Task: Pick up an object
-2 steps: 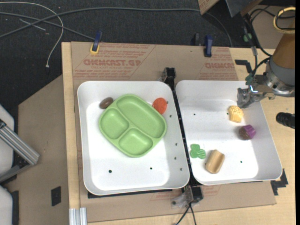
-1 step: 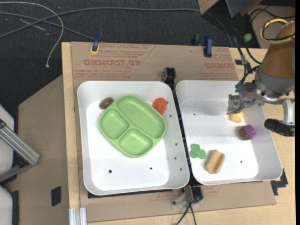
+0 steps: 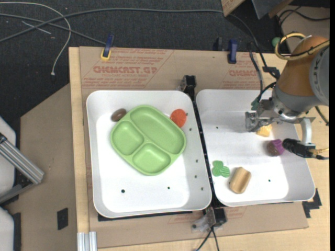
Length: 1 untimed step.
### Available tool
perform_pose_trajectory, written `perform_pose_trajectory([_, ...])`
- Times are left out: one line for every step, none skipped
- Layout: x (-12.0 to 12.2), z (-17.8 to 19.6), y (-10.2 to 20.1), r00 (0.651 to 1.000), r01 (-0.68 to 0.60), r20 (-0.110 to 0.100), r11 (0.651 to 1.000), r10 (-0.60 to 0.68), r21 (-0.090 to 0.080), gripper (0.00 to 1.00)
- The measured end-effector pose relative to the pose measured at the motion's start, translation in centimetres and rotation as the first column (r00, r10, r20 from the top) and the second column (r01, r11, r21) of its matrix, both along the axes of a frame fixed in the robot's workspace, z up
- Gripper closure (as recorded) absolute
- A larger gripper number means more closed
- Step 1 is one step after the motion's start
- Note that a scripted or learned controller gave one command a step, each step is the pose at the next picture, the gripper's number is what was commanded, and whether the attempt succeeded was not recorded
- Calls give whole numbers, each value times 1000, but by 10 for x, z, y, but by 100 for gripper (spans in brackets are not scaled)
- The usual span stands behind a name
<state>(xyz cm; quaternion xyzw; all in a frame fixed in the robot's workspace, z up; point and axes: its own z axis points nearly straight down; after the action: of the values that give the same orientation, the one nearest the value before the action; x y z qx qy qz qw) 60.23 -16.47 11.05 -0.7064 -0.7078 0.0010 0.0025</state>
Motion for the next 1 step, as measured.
perform_pose_trajectory([1,15,-1,1000,1,6,1000,-1,-1,100])
